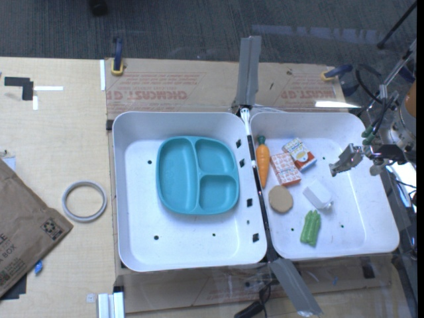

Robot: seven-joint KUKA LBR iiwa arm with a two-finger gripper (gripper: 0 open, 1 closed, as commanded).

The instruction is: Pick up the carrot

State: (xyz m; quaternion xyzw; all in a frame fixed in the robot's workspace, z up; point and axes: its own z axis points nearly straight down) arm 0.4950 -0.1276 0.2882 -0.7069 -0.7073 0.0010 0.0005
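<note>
Teal divided plate [197,175], tape ring [84,200]

My desk [53,144] is light wood. A brown cardboard sheet [199,88] with red letters lies on it. Past the far edge, the floor [199,12] is dark grey carpet. A ring of tape [84,200] sits on the wood beside a brown box [23,224].

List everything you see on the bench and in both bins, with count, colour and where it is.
carrot: 1, orange, right bin's left edge
divided plate: 1, teal, left bin
snack boxes: 2, red and white, right bin, upper middle
cookie: 1, tan, below the carrot
block: 1, white, right bin centre
green vegetable: 1, green, right bin, lower middle
tape ring: 1, pale, left of bins
bins: 2, white, side by side
gripper: 1, grey, over right bin's right side
</note>
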